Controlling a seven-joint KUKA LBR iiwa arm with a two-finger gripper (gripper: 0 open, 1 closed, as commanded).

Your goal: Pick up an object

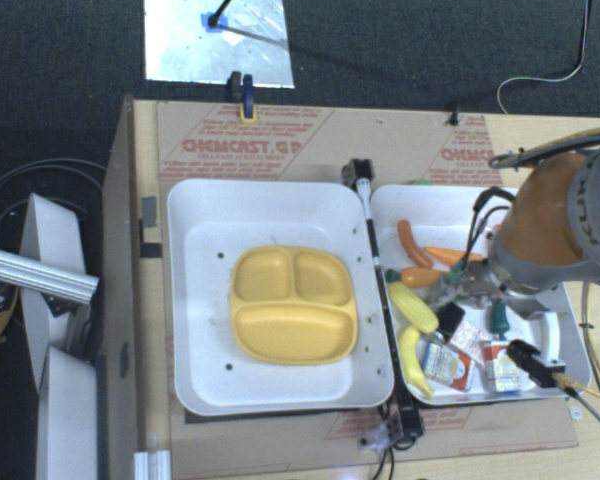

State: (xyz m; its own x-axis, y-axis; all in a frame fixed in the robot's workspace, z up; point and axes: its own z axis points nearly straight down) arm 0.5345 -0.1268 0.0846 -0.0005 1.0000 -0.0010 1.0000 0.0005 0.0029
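Note:
The right bin [425,198] holds a heap of small items. A red-orange sausage [411,240] and an orange carrot [446,256] lie at its back left. Two yellow banana-like pieces [412,308] run along its left wall. White and red packets [446,364] lie at the front, beside a small green item [498,317]. My gripper [460,290] hangs low over the middle of this heap, just right of the upper yellow piece and above a small black object [448,318]. The wrist hides what lies directly under it.
The left bin [270,194] carries a yellow divided plate [292,303] in its middle. A black divider bar [375,258] runs between the bins. The arm's orange band [540,218] looms over the right bin's far right side. Cables trail at the bench's right edge.

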